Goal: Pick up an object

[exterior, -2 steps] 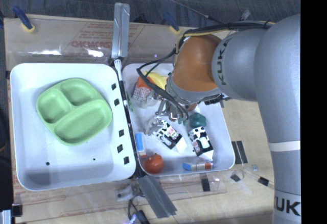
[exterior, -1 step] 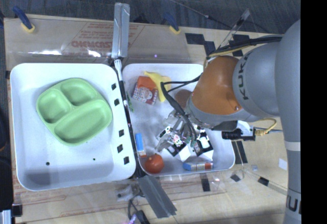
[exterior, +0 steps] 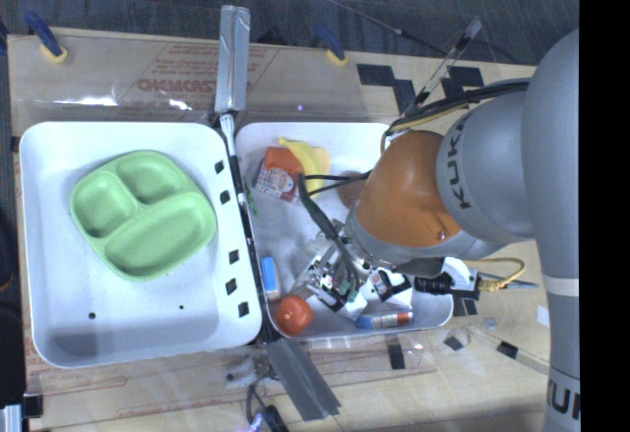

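So the grey KUKA arm with the orange band [exterior: 413,194] is reaching down into the right-hand shallow white bin [exterior: 258,140], and the jaws end of it [exterior: 335,277] is buried in a tangle of cables low in that bin. Honestly can't tell if the jaws are wide, narrow or holding anything, too cluttered down there.

Using the right bin as the reference: a small round red tomato-looking ball [exterior: 292,314] sits in its near-left corner, just beside the jaws end, apart from it as far as I can see. A thin blue tube-shaped thing [exterior: 269,277] lies along the bin's left wall just above the ball. A red and white carton-like pack [exterior: 277,174] sits in the far-left part, with a yellow soft-looking item [exterior: 308,156] right behind it. A red and blue marker-like stick [exterior: 386,320] lies along the near wall.

Left of that bin, touching it, is the second white bin [exterior: 39,253] holding a light green three-compartment plastic plate [exterior: 143,214].
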### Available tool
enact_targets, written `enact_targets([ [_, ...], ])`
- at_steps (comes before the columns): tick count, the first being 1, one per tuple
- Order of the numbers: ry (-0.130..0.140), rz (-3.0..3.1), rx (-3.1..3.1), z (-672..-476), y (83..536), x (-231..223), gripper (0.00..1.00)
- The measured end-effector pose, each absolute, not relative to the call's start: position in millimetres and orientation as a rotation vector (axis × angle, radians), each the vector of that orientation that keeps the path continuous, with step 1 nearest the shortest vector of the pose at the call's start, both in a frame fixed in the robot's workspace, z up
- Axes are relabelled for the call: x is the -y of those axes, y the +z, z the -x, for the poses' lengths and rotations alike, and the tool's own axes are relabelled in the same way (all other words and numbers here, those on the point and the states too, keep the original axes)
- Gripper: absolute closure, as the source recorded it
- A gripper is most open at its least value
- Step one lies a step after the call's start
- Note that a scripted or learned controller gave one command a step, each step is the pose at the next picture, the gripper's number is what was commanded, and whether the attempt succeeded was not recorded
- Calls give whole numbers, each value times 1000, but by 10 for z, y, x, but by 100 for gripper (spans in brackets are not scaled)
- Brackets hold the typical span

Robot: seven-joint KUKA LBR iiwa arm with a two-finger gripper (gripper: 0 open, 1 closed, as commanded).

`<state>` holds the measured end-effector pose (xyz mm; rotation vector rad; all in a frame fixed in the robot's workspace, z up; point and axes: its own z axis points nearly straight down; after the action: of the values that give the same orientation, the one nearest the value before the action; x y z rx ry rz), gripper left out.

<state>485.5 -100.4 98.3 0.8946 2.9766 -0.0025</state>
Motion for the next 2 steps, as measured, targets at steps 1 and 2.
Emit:
enact_targets([
  [1, -1, -892, -3011, -5185, 923, 931, 0],
  [2, -3, -1171, -2913, -5647, 926, 949, 0],
])
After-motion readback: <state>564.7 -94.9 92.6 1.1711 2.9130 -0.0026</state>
